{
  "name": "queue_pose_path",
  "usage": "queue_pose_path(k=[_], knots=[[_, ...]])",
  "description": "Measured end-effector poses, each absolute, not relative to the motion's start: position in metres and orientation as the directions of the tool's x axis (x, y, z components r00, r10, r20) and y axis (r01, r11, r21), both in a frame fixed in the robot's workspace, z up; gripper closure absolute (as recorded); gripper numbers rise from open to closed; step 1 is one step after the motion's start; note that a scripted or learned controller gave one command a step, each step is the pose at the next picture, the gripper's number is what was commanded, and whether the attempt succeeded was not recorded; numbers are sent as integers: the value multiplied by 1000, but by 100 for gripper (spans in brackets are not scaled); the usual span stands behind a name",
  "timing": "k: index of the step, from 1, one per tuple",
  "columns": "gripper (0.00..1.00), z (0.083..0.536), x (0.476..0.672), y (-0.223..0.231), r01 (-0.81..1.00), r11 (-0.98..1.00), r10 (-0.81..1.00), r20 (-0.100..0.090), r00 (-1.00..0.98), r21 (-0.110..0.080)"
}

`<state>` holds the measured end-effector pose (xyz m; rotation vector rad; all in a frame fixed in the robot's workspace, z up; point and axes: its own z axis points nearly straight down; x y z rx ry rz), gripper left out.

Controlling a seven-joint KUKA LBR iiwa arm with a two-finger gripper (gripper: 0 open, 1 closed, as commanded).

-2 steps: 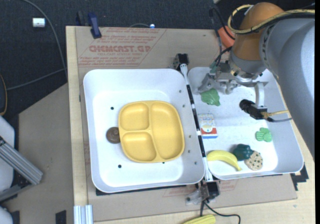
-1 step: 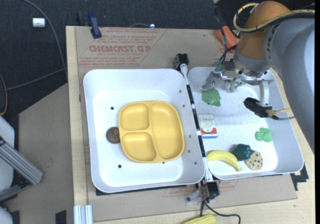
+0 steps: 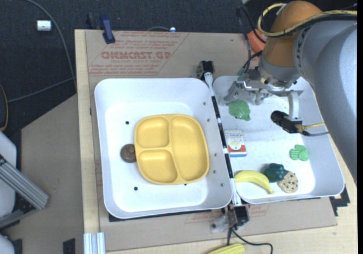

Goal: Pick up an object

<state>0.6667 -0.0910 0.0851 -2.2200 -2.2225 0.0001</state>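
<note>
**Jaws poised over the green piece in the right bin**

The likeliest target, as I judge it, is the ruffled green piece (image 3: 240, 110) lying on the floor of the right bin (image 3: 258, 134), close to that bin's far inner corner. The jaws hang directly above and just behind it, very near or perhaps touching; whether they are spread or closed cannot be told from this angle, and nothing is visibly gripped between them. The arm (image 3: 334, 60) reaches in from the right of the green piece, tipped down steeply, which suits a top-down grasp on a low, loose object.

Just in front of the green piece sits a small white carton (image 3: 235, 142), against the wall between the bins. Farther forward lie a banana (image 3: 253, 181), a dark green lump (image 3: 275, 171) and a cookie (image 3: 289, 181), bunched together. A pale green piece (image 3: 299, 153) lies well to the green piece's right. All are clear of it, so the approach looks uncluttered.

Left of the green piece, across the wall, the left bin (image 3: 113, 111) holds a yellow divided plate (image 3: 170, 149) with a brown disc (image 3: 128, 153) beside it. Both bins rest on the bench (image 3: 136, 54).
</note>
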Motion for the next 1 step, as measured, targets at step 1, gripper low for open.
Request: queue_pose_path(k=[1], knots=[[0,85,667,-94,1000,0,1000,-1,0,0]])
